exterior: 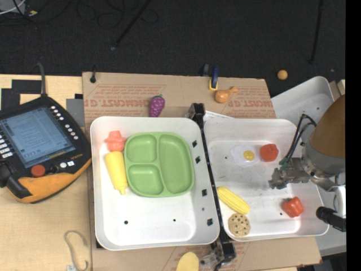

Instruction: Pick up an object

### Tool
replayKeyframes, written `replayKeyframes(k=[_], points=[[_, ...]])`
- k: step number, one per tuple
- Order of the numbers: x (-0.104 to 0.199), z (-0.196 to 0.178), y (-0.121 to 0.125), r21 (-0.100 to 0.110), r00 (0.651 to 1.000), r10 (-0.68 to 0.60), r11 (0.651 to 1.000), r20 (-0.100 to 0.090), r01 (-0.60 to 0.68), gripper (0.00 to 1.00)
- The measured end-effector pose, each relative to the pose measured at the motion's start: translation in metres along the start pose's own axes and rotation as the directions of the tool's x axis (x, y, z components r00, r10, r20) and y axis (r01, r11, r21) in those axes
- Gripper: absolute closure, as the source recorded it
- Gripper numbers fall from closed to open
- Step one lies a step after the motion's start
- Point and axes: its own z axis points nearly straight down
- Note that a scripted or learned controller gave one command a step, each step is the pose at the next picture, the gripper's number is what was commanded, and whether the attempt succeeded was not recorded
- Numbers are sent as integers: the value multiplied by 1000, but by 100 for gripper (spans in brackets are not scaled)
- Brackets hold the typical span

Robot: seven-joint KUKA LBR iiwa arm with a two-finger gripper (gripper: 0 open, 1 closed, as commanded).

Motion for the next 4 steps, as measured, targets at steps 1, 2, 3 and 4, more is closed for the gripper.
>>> replayKeyframes(k=[1, 2, 3, 4], points=[[-2, -62, -3, -3, 1000, 0, 1000, 1, 0, 100], [-3, -83, -3, -1, 1000, -1, 1000, 0, 1, 100], [44, -91, 11, 1, 1000, -4, 1000, -1, 4, 100], [104, -82, 15, 3, 1000, -4, 1000, -2, 4, 100]])
